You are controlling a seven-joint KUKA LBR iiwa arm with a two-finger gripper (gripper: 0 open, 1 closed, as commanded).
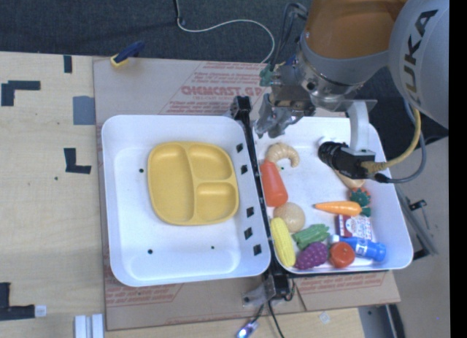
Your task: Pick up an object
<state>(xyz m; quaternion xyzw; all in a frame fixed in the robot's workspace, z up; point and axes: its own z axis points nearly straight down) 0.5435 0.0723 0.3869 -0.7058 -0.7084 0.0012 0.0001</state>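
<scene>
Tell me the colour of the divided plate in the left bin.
Yellow; the divided plate shows plainly in the camera view.

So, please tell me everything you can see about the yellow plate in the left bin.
The yellow plate is a rounded square of what looks like matte plastic, with three compartments: one tall on its left, two smaller on its right. It lies flat, right side up, near the middle of the left bin, turned slightly. It rests only on the bin floor; the gripper is over the other bin.

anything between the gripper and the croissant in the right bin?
Nothing visible. The gripper hangs at the right bin's far-left corner, just above the croissant, with bare bin floor between. The red sausage lies nearer the camera, out of the path.
</scene>
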